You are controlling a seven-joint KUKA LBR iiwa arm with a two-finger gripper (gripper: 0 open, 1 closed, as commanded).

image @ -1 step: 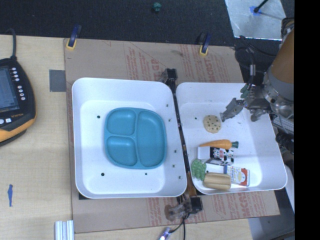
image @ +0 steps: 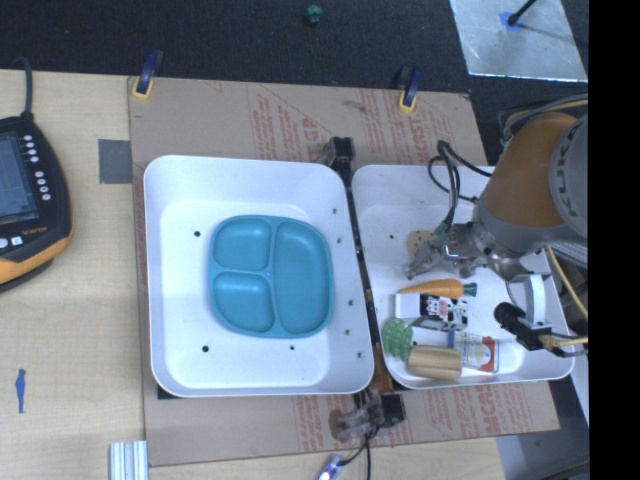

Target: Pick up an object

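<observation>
A black and orange control pad (image: 25, 203) lies on the bench at the far left, and next to it the left bin (image: 170, 358) holds a blue plate with three parts (image: 270, 274). The right bin (image: 385, 193) holds a carrot (image: 440, 289), a black and white box (image: 440, 310), a green toy (image: 397, 339) and a wooden block (image: 434, 362), all close together near its front. The gripper (image: 432, 253) is low in this bin, just above the carrot, and I cannot tell if it is holding anything.
</observation>
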